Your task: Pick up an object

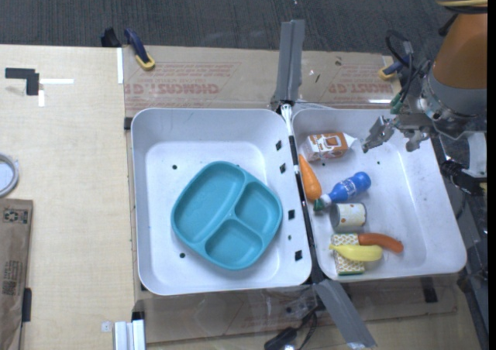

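So the pick hasn't really happened yet, as far as I can see. The hand (385, 133) hangs over the upper right part of the right bin (434, 209), and honestly I can't tell how it's set, too small and blurry. Nothing visibly in it. All the candidates sit lower in that bin: snack packet (326, 146), carrot (310, 178), blue bottle (346, 187), a small can (349, 216), banana (358, 252) and an orange-red veggie (381, 242). The left bin (151, 186) has the teal divided plate (226, 215). Still left: drop down, grab something, lift. The packet is nearest.
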Action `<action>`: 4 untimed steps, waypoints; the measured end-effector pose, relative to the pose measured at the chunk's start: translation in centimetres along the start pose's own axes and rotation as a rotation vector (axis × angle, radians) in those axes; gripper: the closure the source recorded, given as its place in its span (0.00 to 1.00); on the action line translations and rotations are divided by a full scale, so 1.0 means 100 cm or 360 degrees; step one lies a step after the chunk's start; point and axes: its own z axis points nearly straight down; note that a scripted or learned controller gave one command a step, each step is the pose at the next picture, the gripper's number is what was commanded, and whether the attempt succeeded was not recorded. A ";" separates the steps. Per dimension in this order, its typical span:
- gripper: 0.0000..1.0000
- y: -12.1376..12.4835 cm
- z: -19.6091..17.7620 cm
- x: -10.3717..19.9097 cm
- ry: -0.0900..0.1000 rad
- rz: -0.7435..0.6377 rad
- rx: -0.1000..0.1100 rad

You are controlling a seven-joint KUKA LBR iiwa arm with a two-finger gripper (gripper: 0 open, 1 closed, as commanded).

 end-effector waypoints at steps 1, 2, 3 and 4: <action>0.00 0.039 0.098 -0.007 0.0001 0.0435 -0.0019; 0.00 0.031 0.099 0.034 -0.0007 0.0246 -0.0026; 0.00 0.071 0.108 0.040 -0.0010 0.0024 -0.0043; 1.00 0.075 0.094 0.039 -0.0017 0.0020 -0.0070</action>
